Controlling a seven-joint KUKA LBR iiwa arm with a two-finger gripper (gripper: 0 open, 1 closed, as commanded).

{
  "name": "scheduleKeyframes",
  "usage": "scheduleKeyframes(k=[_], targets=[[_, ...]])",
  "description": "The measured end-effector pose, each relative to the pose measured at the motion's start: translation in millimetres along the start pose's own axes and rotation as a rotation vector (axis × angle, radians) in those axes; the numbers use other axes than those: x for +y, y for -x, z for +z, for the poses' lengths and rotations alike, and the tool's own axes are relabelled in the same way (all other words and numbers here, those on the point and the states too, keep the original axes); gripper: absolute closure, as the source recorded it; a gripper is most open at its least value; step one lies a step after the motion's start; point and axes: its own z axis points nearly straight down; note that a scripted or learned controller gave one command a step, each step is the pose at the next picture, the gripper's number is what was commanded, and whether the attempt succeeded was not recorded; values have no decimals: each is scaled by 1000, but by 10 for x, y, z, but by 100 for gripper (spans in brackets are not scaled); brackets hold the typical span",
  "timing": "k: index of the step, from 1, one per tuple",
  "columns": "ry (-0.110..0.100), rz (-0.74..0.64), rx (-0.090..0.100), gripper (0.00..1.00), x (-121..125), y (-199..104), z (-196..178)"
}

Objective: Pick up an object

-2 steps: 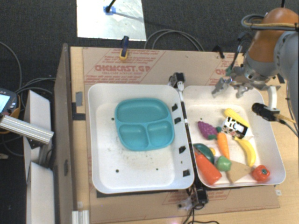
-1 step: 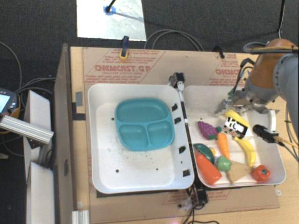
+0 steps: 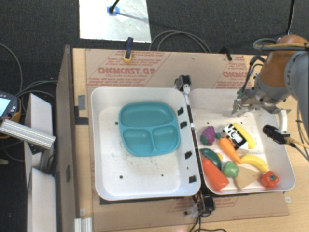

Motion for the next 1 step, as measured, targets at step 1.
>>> scheduleKeyframes(k=[1], targets=[[0,0,0,0,0,-1,1]])
